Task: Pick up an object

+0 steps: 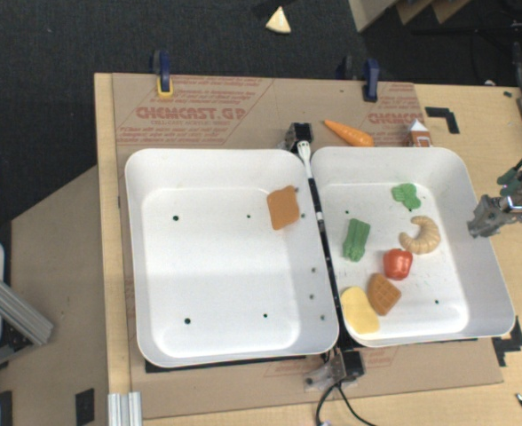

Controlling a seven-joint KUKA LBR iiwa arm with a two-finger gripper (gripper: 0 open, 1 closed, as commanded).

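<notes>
Camera view: slanted look down on the worktop (199,105), a brown board bearing two white bins side by side.
Left bin (154,264): one flat orange-brown toast-like slice (283,208) lies near its far right corner, close to the wall shared with the other bin.
Right bin (487,309): six small toy foods lie in it.
Green pieces: a long ridged green piece (356,240) lies left of centre; a leafy green bit (407,195) sits farther back.
Middle items: a tan curled croissant shape (422,235) lies just beyond a red tomato-like piece (398,264).
Near items: a pale yellow slab (359,311) touches a brown waffle-patterned piece (384,294) at the near left corner.
Beyond the bins: an orange carrot (348,133) lies on the worktop at the far side.
Hand (490,216): grey, just outside the right bin's right rim, nothing visibly in it; whether its grip is spread or pressed together cannot be told.
</notes>
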